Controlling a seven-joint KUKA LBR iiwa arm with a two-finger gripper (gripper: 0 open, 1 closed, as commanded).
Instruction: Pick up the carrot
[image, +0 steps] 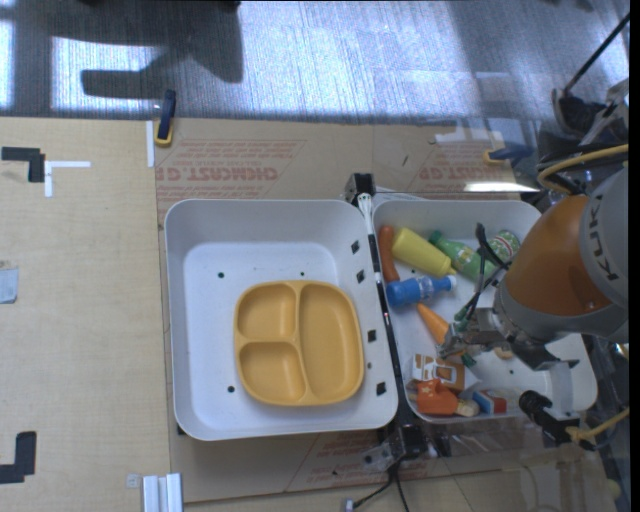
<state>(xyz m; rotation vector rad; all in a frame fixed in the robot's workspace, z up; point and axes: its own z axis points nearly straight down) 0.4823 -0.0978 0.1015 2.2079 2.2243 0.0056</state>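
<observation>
Bins sit side by side on the tabletop (90, 330), two shallow white ones. The left bin (190, 300) holds a yellow divided plate (298, 342) with three compartments, lying near its middle. The right bin (560, 385) is crowded. Along its left wall lies a slim orange-red item (387, 252); beside that a yellow bottle (423, 251) lies tilted, and a green bottle (462, 254) lies further toward the bin's back right. A blue bottle (417, 290) lies on its side just in front of the yellow one. Near the front edge of this bin sit a small printed carton (432, 372), an orange-red lump (436, 401), and a small red and blue block (489, 402).

The carrot (433, 322) lies in the right bin, about midway between its back and front edges, slanting from the blue bottle's base toward the front right. The tool (466, 338) hangs just to the right of the carrot's lower end, very close to it or touching; which cannot be told. Whether the tool is open or closed cannot be told either, since its tip is dark and cluttered with cables. The grey arm (560, 270) with its orange band covers the bin's right side.

Around the carrot, the blue bottle lies just behind it and the carton just in front, leaving it hemmed in on both ends.
</observation>
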